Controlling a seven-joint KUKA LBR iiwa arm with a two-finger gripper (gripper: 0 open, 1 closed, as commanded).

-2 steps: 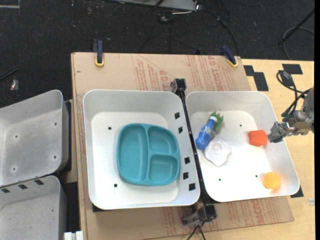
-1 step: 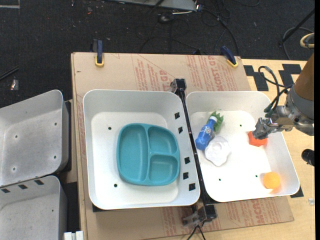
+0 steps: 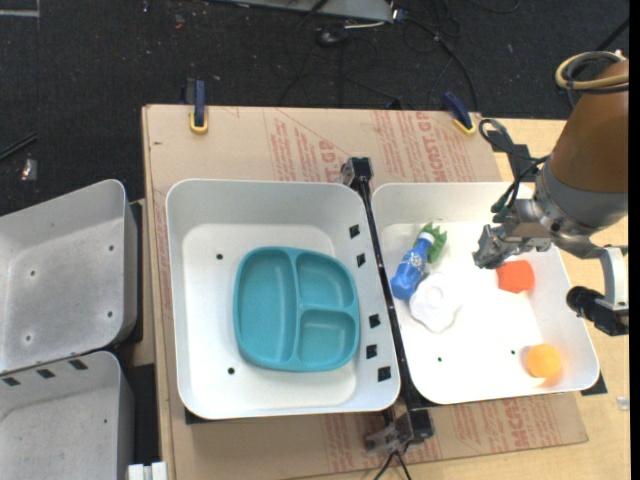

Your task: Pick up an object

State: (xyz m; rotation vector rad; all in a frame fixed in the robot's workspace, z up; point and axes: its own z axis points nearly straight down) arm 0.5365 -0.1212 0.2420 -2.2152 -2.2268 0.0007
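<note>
We note an orange-red block lying on the floor of the right bin, toward its far right side, just beside and slightly below-right of the gripper as seen from the camera; whether the two touch we cannot tell. The gripper hangs over the bin at the end of the arm, which enters from the right, its orange band above the wrist. We cannot tell from this view whether the claw is apart or together, and nothing is visibly clamped in it. To the left of the gripper lies a blue bottle with a green top, tilted along the bin's left half, and just below it a white crumpled object, touching or nearly touching the bottle's lower end. An orange ball sits near the bin's near right corner, well apart from the gripper. In the left bin a teal divided tray lies flat at centre. Both bins rest on a cardboard sheet.
</note>
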